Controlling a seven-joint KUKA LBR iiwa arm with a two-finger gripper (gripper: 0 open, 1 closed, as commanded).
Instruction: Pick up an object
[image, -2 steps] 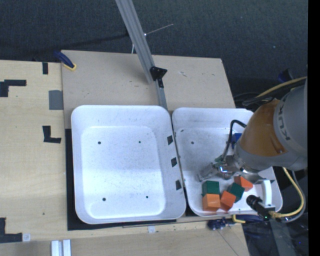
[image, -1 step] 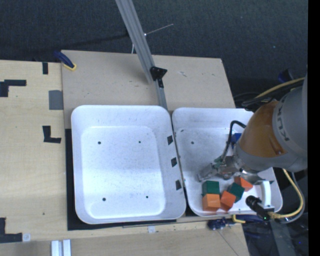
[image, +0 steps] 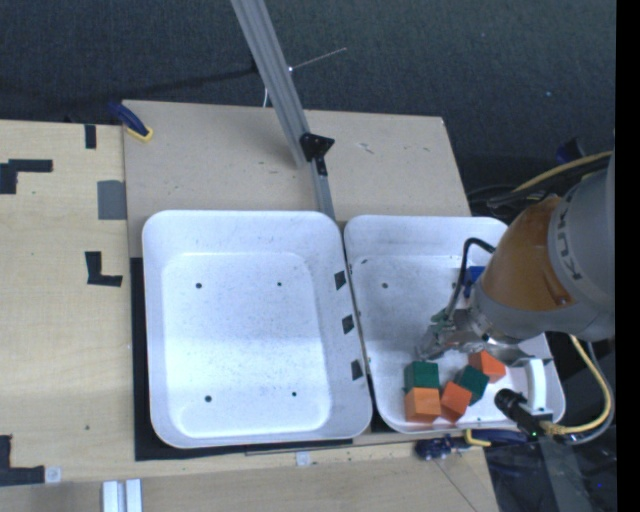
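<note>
Grey and orange, my arm (image: 555, 265) comes in from the right of the camera view and covers the right part of the right bin (image: 400, 255), so I cannot see that bin's far wall or what lies under my wrist. My gripper (image: 447, 335) sits low over the bin floor, near the front right corner, and it is small and dark against the white; I cannot tell how my jaws stand, nor whether anything is between them. Just below and right of it lies a tight cluster of small blocks. A green block (image: 422, 374) sits touching an orange block (image: 423, 403) in front of it, a second orange block (image: 456, 399) lies turned corner-on beside that, and another green block (image: 474, 381) and an orange piece (image: 491, 364) lie half tucked under my wrist, cut off from sight. These blocks look roughly cubic, so I can name no long axis; the two at the left sit square to the bin wall, the others skewed. A blue bit (image: 476, 272) peeks out beside my arm, too hidden to identify. The left bin (image: 240, 225) stands touching the right one along its side wall.
</note>
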